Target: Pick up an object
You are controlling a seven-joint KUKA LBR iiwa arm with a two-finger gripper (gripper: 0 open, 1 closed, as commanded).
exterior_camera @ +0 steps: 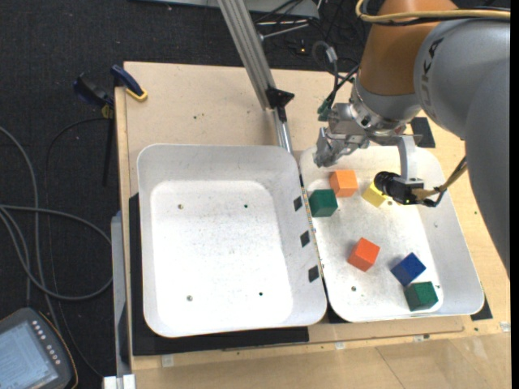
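The right bin (454, 250) holds several small blocks. An orange block (344, 182) lies near its back left, with a green block (323, 203) just in front of it. A yellow block (375, 194) sits to the right of those, beside a black fitting. Farther forward are another orange block (364, 254), a blue block (407, 268) and a dark green block (422, 296). My gripper (326, 156) hangs over the bin's back left corner, just behind the first orange block. Nothing shows between its tips.
The left bin (162, 217) is a wide white tray next to the right one. A slanted metal pole (247, 39) crosses the back of the bench. A blue and yellow clamp (122, 83) sits at the bench's back left corner.
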